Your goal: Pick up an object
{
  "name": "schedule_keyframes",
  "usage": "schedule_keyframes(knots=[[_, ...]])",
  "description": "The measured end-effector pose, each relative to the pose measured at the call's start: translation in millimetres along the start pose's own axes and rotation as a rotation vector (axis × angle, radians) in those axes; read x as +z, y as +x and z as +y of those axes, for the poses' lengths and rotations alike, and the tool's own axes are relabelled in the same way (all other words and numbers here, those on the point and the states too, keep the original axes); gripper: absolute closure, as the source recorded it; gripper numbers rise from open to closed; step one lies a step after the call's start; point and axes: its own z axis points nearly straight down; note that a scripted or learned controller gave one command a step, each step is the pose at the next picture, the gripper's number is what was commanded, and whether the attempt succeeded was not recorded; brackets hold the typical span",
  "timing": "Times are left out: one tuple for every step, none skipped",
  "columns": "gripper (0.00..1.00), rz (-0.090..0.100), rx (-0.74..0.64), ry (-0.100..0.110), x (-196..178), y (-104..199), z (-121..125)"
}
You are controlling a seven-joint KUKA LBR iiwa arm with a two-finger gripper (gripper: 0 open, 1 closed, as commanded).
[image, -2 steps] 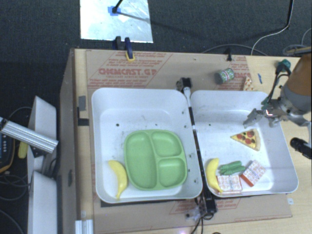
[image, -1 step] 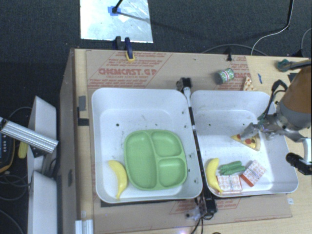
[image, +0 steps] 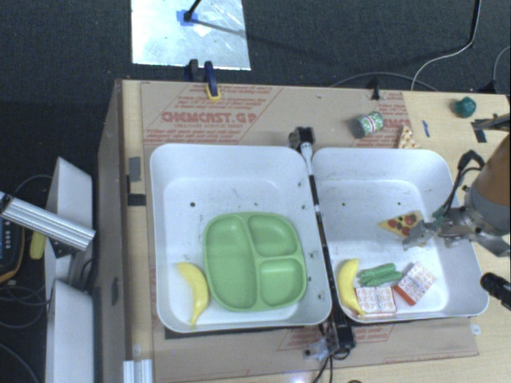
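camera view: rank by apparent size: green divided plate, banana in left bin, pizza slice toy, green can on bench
1. Green divided plastic plate
2. Yellow banana in the left bin
3-4. Triangular pizza slice toy and small green can on the bench: look alike, not ranked.

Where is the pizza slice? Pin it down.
The pizza slice lies in the right bin, near its right side, just left of the gripper and above the green beans.

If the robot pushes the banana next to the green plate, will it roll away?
Probably not. The banana is curved and lies flat, so it would likely slide or spin. It sits between the green plate and the bin wall, leaving little room.
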Motion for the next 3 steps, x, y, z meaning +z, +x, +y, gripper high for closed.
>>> schedule_keyframes(knots=[[0.00, 0.001, -0.003, 0.000, 33, 31, 59], [0.00, 0.006, -0.006, -0.006, 42, 4, 53], [1.00, -0.001, -0.007, -0.014, 28, 1, 56]])
